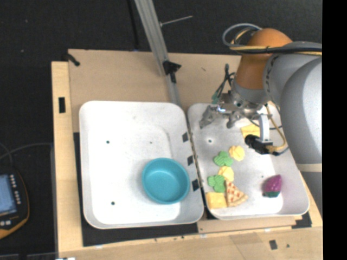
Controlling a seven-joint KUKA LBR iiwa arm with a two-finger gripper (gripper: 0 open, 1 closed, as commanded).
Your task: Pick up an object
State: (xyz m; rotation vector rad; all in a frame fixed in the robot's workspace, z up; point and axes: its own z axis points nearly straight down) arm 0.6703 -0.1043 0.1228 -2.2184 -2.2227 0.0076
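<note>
Pincer (219, 115) spread wide, holding nothing, up at far end of right bin (295, 169). Toy food (223, 159) piled near front. Better: drop straight over one piece, then squeeze.

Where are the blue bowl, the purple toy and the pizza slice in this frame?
blue bowl (165, 180), camera view, middle of its inner floor, in the left bin.
purple toy (272, 184), camera view, centre of its body, in the right bin.
pizza slice (234, 193), camera view, middle of its topping face, right bin's near end.
</note>
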